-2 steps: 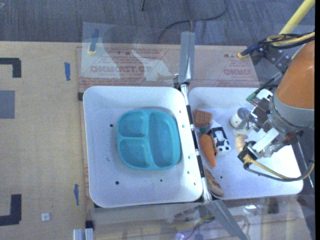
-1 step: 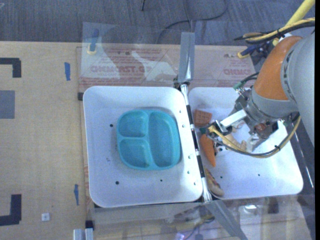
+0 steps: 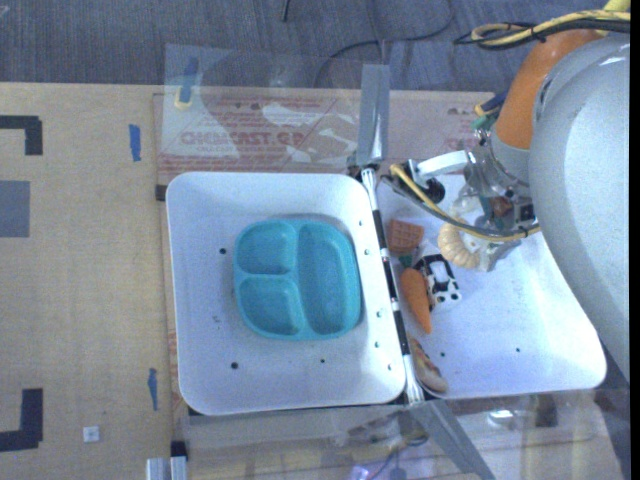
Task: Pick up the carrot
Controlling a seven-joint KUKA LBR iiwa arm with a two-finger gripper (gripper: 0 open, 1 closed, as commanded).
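Orange and tapered, the carrot lies in the right-hand bin, tight along the wall this bin shares with the left bin. Its thick end points toward a brown block and its thin end toward a pale shell-like piece. The gripper hangs off to the arm's side of the carrot, apart from it and holding nothing that can be seen; cables and wrist hardware hide its tips, so whether it is open or closed cannot be told. Just beneath it sits a beige ridged piece, and between it and the carrot lies a small black-and-white object, almost touching the carrot's flank. The step in hand looks like the approach. To do it well, the gripper should travel toward the shared wall, centre over the carrot's thick middle, and turn so its closing line crosses the carrot's long axis. Room is tight, with the wall on the far flank and the black-and-white object on the near one, so descend straight and fully spread.
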